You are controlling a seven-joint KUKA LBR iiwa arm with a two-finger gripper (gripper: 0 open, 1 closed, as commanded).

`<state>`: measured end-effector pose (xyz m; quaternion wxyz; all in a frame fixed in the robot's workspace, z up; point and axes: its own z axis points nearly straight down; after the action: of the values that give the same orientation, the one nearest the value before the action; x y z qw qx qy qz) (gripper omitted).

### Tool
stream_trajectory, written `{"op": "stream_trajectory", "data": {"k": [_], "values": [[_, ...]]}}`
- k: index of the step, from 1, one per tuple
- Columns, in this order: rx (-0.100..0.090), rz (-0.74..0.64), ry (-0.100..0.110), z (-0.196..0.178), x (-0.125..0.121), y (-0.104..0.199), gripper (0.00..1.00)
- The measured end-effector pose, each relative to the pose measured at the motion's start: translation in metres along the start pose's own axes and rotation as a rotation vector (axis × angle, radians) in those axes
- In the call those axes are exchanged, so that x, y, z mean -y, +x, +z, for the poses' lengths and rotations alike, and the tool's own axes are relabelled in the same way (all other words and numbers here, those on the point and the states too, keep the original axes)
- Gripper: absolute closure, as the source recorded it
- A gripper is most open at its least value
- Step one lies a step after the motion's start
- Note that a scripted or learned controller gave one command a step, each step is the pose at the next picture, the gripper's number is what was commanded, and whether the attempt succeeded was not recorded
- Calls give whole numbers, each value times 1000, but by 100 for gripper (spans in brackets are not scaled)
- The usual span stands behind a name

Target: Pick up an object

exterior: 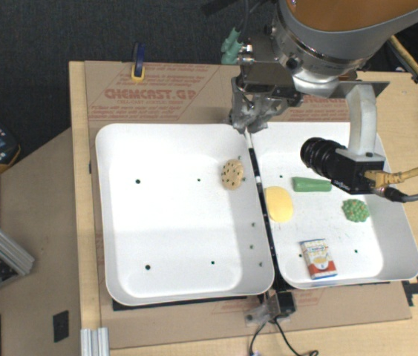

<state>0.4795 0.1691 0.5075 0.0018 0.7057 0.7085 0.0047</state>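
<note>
Gripper (249, 121) hangs over the far end of the divider between the two bins; cannot tell its fingers' state. Nearest pickable thing is the cookie (232, 173), lying in the left bin (157, 236) just left of the divider and toward the camera from the gripper, roundish with no clear long axis. Right of the divider lie a yellow lemon (279, 203), green block (311, 185), broccoli (356, 211) and small carton (318, 258); the divider wall beside the cookie looks like the likely obstruction.

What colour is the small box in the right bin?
The small box is white on top with a red lower part and a blue edge, seen in the camera view.
</note>
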Motion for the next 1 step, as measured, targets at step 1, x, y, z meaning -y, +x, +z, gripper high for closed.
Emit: {"op": "stream_trajectory", "data": {"k": [1], "values": [[0, -3, 4, -29, 0, 59, 100]]}}
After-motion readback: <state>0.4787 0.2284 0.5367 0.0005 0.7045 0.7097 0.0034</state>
